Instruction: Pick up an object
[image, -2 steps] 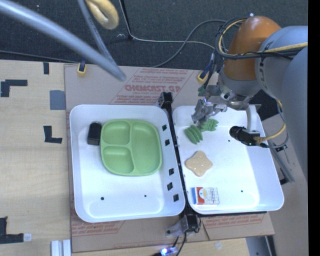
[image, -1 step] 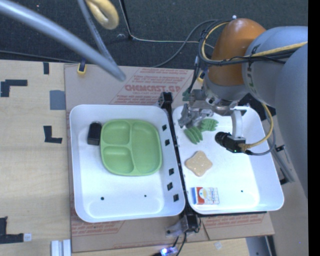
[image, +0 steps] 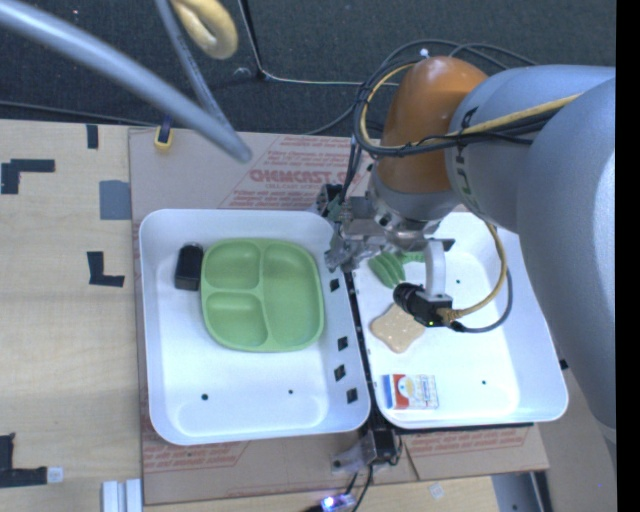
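The grey arm with its orange band reaches in from the right, and its gripper (image: 362, 245) hangs low over the top left corner of the right bin (image: 520, 385). Just under and right of the gripper lies a green leafy object (image: 388, 268), partly hidden by the gripper body. A tan, toast-like piece (image: 397, 330) lies lower in the same bin, and a small white packet with red and blue print (image: 410, 391) rests near the bin's front edge. The arm covers the bin's upper right part.
The left bin (image: 165, 380) holds a green divided plate (image: 262, 294) with a small black block (image: 188, 267) beside its left rim. A black divider strip (image: 352, 340) runs between the bins. Cables loop around the wrist.
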